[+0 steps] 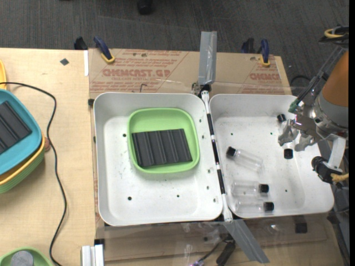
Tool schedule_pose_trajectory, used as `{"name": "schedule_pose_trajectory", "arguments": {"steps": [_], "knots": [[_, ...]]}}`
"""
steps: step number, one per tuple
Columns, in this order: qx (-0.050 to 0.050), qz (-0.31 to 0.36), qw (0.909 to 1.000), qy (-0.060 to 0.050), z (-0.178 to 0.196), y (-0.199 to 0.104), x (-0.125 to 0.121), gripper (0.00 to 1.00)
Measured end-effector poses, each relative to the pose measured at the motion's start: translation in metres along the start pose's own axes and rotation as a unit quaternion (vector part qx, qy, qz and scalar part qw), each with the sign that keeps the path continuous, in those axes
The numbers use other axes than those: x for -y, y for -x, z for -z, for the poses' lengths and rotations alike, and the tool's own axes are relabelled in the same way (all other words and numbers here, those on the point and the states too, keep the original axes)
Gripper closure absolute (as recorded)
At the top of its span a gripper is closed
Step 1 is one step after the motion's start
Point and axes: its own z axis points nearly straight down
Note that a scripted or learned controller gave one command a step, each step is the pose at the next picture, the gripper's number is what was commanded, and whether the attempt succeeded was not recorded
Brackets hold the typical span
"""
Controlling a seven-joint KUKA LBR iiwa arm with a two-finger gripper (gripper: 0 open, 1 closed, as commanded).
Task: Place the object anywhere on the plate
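The bench (44, 148) is seen from a single fixed camera set above it, tilted so that the far edge lies at the top of the frame and the near edge at the bottom. Both white bins are taken in whole: the left bin (111, 204) sits near the middle of the frame, the right bin (310, 201) toward the right edge. Dark floor (222, 10) is seen beyond the far edge. The view is held at a middling range, wide enough for the bench's left part. The arm (335, 93) is cut by the right edge.
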Motion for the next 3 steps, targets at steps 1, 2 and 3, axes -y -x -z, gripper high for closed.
{"name": "schedule_pose_trajectory", "arguments": {"steps": [1,2,3], "knots": [[0.0,0.0,1.0,0.0,0.0,0.0,0.0,0.0],[0.0,-0.125,0.9922,0.001,0.019,0.034,-0.001,0.0],[0.0,-0.22,0.9756,0.0,0.044,0.06,0.002,0.0]]}}
